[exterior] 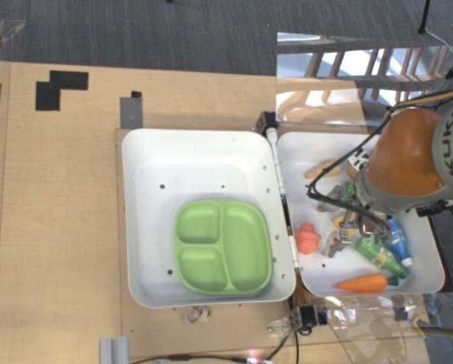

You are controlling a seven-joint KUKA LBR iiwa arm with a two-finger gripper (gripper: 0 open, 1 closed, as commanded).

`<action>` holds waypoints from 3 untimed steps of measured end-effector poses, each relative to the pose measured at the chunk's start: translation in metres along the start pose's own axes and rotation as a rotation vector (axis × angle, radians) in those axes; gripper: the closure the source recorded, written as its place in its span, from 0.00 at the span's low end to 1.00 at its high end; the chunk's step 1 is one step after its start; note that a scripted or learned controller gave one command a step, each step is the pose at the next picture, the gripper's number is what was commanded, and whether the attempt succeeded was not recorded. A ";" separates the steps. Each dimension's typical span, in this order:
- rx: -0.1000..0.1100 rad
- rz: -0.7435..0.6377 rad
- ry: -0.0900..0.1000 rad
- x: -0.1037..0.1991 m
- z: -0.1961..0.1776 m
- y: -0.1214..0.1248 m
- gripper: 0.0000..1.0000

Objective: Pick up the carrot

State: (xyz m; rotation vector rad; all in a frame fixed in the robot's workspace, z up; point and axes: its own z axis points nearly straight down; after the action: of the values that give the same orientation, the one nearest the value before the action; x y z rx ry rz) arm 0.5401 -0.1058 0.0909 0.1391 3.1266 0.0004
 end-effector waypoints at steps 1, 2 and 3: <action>0.000 -0.012 0.002 0.014 -0.022 0.012 0.00; 0.002 -0.317 -0.001 -0.044 0.002 0.025 0.00; 0.008 -0.321 -0.016 -0.049 -0.013 0.024 1.00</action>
State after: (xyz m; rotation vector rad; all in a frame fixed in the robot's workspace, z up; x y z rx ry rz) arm 0.5905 -0.0863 0.1044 -0.3603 3.0931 -0.0159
